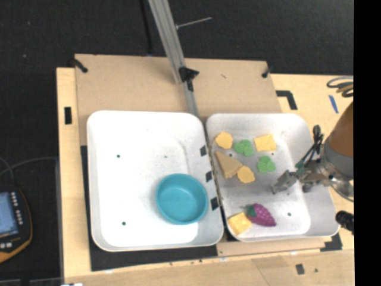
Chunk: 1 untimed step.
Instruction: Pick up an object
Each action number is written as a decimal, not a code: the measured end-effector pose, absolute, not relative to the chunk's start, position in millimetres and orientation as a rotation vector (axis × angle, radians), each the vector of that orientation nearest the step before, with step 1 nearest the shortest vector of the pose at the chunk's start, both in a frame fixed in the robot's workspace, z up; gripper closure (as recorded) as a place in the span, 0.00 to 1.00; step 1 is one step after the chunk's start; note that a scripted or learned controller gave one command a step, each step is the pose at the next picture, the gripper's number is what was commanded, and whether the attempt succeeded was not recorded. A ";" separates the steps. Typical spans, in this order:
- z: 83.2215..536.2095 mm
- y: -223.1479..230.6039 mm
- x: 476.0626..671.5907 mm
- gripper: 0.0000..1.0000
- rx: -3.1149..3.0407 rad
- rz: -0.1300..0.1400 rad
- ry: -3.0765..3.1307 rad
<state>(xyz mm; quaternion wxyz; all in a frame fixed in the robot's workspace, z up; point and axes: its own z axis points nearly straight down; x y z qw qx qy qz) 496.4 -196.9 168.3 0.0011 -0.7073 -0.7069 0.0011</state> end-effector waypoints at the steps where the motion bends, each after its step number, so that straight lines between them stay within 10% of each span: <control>1: 125.3 -199.6 491.0 0.00 -2.221 0.004 -2.220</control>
